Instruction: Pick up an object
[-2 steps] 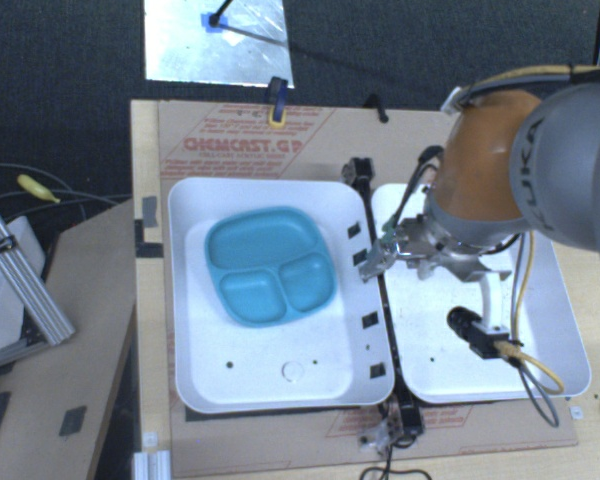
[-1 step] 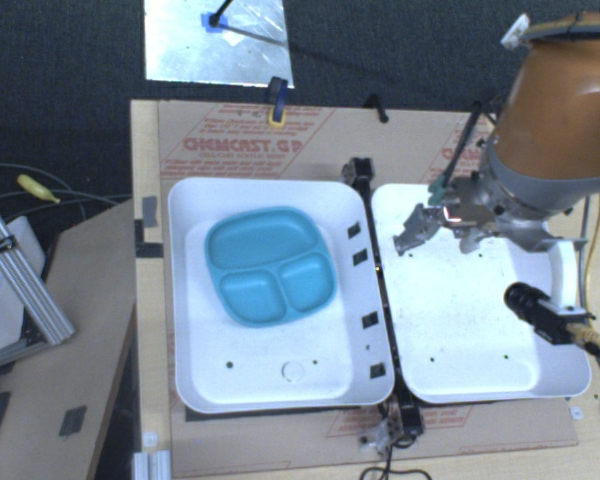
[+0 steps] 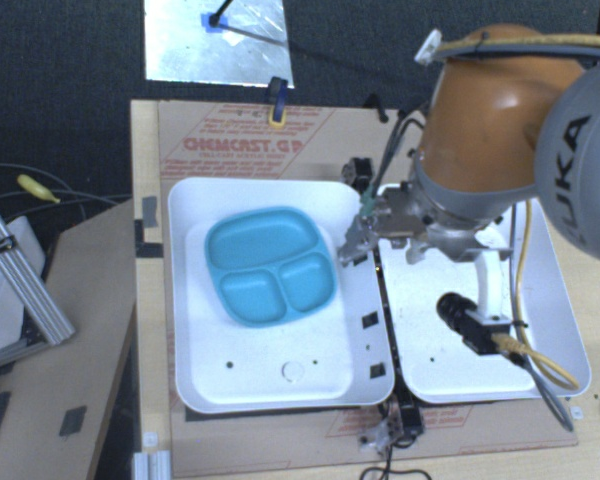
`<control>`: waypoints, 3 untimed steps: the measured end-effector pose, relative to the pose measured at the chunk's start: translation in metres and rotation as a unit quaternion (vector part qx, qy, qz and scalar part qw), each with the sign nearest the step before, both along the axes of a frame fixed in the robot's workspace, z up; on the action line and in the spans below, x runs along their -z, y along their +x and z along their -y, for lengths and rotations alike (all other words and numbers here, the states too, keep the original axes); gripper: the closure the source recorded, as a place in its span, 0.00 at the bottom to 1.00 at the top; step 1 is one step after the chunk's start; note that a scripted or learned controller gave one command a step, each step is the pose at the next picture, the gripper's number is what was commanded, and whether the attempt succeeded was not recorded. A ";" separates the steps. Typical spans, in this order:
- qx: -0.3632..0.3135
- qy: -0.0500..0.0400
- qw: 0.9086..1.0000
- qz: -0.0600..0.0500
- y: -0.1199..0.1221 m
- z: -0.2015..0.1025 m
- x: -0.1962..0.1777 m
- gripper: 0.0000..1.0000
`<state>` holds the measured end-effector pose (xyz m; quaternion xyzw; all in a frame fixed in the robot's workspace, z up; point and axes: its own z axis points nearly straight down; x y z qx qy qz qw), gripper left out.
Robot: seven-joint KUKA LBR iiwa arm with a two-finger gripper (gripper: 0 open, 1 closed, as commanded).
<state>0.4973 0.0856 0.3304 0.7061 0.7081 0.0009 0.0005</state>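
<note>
The arm (image 3: 540,118) is chunky grey with a fat orange band and black KUKA lettering on the shell. Yellow cable runs over the top of that band, another loops down below it past a black cylinder-ish part (image 3: 467,320).

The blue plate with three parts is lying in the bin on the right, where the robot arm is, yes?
Not quite. The blue plate with three parts lies in the left bin, not the right one. The camera view shows the robot arm reaching over the right bin, with the plate in the other bin beside it.
</note>
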 end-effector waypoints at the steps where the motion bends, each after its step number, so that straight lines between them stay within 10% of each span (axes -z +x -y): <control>1: -0.002 0.001 1.000 0.004 0.035 -0.050 -0.070 0.00; 2: -0.002 0.002 1.000 0.004 0.013 -0.075 -0.165 0.00; 3: -0.004 0.001 1.000 0.002 0.014 -0.074 -0.172 1.00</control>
